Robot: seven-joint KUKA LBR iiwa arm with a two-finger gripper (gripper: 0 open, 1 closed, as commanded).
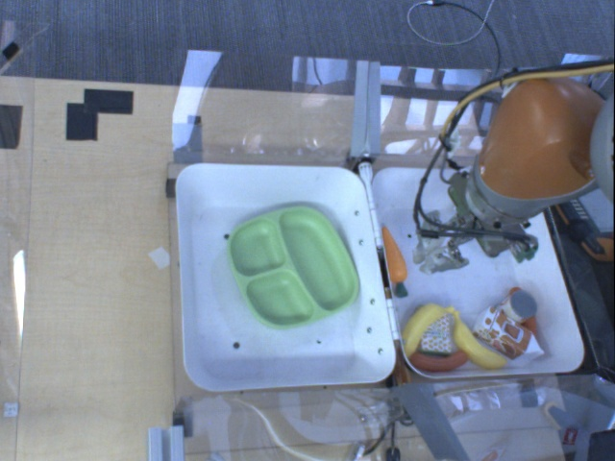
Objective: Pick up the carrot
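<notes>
- Lying along the left wall of the right bin [567, 339], the carrot [393, 256] points its orange tip up the frame and its green end down.
- The gripper [444, 254] hangs just right of the carrot, apart from it; whether its jaws are spread or pressed together cannot be told.
- A green divided plate [292, 265] sits in the left bin [207, 353].
- A banana [476, 344] and a small carton [507, 329] lie near the right bin's lower edge.

Glossy plastic plate [293, 265], matt wooden bench [86, 257]
</notes>
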